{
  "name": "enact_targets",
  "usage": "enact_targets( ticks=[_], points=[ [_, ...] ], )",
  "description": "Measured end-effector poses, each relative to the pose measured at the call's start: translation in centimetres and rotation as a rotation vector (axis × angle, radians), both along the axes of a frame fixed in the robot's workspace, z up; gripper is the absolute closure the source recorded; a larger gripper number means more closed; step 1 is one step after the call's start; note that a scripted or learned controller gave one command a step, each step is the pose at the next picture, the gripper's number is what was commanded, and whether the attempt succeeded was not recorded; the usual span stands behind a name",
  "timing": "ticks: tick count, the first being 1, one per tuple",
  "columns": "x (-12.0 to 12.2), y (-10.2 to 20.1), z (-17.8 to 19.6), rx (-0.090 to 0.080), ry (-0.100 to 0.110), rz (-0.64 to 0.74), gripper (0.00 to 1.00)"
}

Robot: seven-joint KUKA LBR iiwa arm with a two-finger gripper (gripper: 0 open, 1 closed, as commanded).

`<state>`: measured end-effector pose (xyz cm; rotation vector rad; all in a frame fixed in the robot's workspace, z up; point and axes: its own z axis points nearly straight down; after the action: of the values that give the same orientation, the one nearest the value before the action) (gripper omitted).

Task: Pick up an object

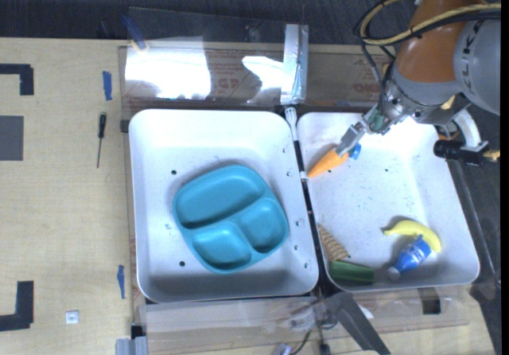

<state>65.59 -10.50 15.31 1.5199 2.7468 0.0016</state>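
Gripper [351, 141] clamped on carrot [325, 162], lifted over right bin [453, 210] left wall; apparently mid-pick, grasp near stem end.

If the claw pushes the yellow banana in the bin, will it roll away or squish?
The banana is curved, so it would probably rock or spin rather than roll far. It looks like smooth, shiny plastic, so likely stiff, light and a bit slippery, not squishy. It lies against a blue bottle, which would probably get nudged too.
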Motion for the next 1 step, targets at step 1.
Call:
enact_targets(
  ticks=[1],
  points=[
    [-0.02, -2.39, -6.61, 0.0, -0.002, -0.028, 0.0]
  ],
)
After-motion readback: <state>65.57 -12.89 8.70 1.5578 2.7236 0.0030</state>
